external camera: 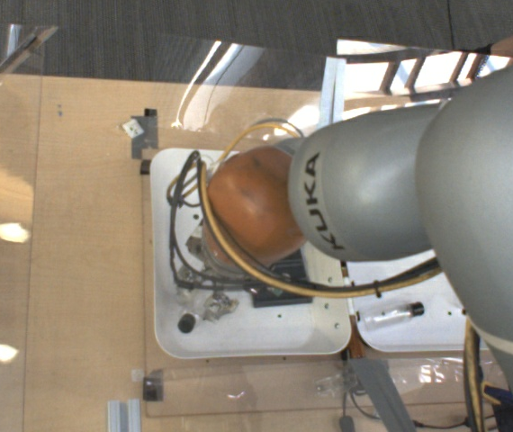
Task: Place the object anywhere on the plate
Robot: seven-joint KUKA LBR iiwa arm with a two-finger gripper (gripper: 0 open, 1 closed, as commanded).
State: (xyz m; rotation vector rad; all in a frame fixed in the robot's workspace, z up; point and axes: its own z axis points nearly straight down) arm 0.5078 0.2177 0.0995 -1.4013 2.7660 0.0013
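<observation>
Looking down, we've got the arm point(364, 196) covering the left bin point(238, 340); can't tell the end effector's point(204, 288) state, or how the object handles.

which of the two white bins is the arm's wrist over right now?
The left bin. The orange band and cables hang above its floor. The right bin, mostly hidden under the grey arm, shows a marker-like object near its front rim.

The grey arm point(391, 187) reaches across from the right over the left bin point(162, 241), its orange band point(252, 210) and looped cables covering the bin's middle. The gripper point(204, 306) hangs low near the bin's front left corner. A small clear tube point(391, 313) lies in the right bin point(418, 336). Both bins sit on the wooden worktop point(67, 268).
</observation>
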